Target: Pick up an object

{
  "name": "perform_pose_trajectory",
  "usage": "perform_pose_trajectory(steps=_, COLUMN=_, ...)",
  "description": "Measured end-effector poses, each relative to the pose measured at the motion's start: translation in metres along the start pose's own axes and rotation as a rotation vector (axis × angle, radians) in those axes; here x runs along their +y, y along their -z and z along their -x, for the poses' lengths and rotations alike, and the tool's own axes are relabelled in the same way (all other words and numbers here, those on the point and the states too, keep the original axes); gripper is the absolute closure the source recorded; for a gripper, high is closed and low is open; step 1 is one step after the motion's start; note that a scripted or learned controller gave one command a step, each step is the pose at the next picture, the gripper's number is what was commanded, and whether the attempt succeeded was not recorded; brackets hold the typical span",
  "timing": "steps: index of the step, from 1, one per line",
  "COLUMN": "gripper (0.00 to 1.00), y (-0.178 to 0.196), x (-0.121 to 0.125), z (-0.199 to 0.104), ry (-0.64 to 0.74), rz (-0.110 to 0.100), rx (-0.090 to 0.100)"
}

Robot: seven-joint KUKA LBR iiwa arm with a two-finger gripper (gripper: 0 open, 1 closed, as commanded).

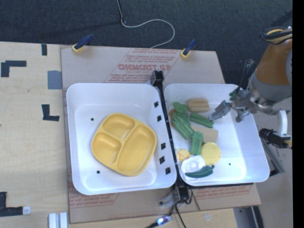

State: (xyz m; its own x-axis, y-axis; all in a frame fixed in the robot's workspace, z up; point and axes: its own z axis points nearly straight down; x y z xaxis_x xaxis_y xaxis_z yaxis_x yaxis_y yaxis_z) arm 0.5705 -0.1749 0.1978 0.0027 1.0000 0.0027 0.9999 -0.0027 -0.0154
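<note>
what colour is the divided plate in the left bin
Yellow. The divided plate shows best in the camera view, lying in the left bin.

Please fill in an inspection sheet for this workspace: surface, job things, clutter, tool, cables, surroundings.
Surface: wooden bench with cardboard sheet under two white bins, held by two clamps.
Job things: right bin holds green toy pieces, tan piece, yellow piece and white piece, crowded at its left side.
Clutter: left bin holds yellow divided plate.
Tool: tool is above the right bin's upper right part, open, nothing between the fingers.
Cables: white cable loops on the floor behind the bench; a wire at the front edge.
Surroundings: dark carpet.
</note>
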Motion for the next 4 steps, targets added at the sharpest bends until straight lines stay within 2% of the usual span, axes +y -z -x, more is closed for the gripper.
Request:
perform_pose_trajectory(steps=1, gripper=0.0, y=0.008, x=0.003, z=0.0, ry=0.004, rz=0.014, rx=-0.003)
perform_pose_trajectory(steps=2, gripper=0.0, y=-0.043, x=0.002, z=-0.01, ry=0.004, rz=0.009, rx=-0.002)
perform_pose_trajectory(steps=3, gripper=0.0, y=-0.094, x=0.0, z=-0.001, ry=0.003, rz=0.009, rx=-0.002)
perform_pose_trajectory(steps=4, gripper=0.0, y=-0.114, x=0.0, z=-0.003, ry=0.005, rz=0.013, rx=-0.003)
